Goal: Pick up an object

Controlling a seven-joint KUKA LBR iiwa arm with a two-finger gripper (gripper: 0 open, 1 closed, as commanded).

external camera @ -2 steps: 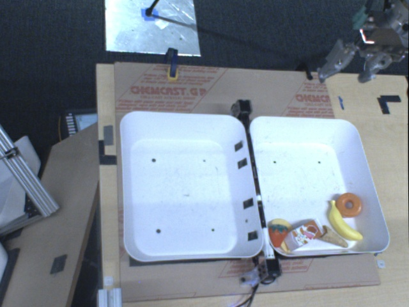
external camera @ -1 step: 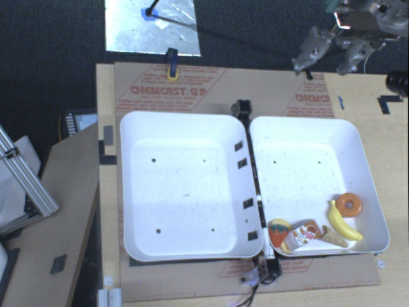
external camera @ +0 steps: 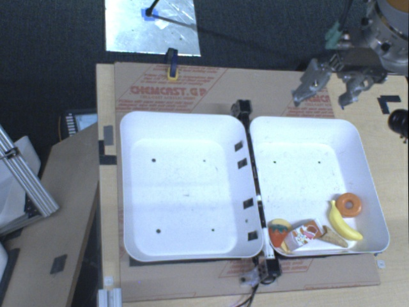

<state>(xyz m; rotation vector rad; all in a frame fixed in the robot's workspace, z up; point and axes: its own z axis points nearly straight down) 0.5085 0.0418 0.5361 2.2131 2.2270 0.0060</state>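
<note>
Toys heaped in the right bin's (external camera: pixel 358 139) near corner, banana (external camera: pixel 344 222), orange ring (external camera: pixel 349 204), packet (external camera: pixel 301 234), fingers (external camera: pixel 308 82) apart with nothing between them above the tabletop (external camera: pixel 268 85) beyond its far rim, left bin (external camera: pixel 131 171) alongside, foil sheet (external camera: pixel 152 18) on dark floor.

Dim, bluish, slightly soft picture; glare on the metal sheet (external camera: pixel 152 18), faint shadows inside the white bins (external camera: pixel 182 123).
</note>
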